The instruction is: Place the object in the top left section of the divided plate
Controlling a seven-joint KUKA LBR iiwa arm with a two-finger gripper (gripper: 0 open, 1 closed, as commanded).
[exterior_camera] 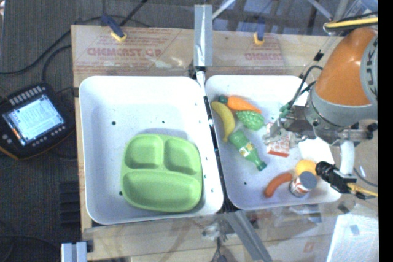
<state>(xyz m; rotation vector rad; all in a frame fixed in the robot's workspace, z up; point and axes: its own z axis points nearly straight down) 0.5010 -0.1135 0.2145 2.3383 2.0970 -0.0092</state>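
The green divided plate (163, 173) lies in the left bin (98, 132), with its two small sections on the far side and one long section near me. My gripper (274, 131) hangs low over the right bin (245, 193), just above a red and white packet (281, 147). Next to it, on the left, lies a green leafy toy (250, 119). The grey wrist and orange band (344, 73) cover the bin's right side.
The right bin also holds a yellow banana (223, 118), an orange carrot (242, 104), a green bottle (247, 150), a reddish sausage (278, 183), a small can (301, 184) and a yellow fruit (305, 167). A metal post (202, 37) stands behind the bins.
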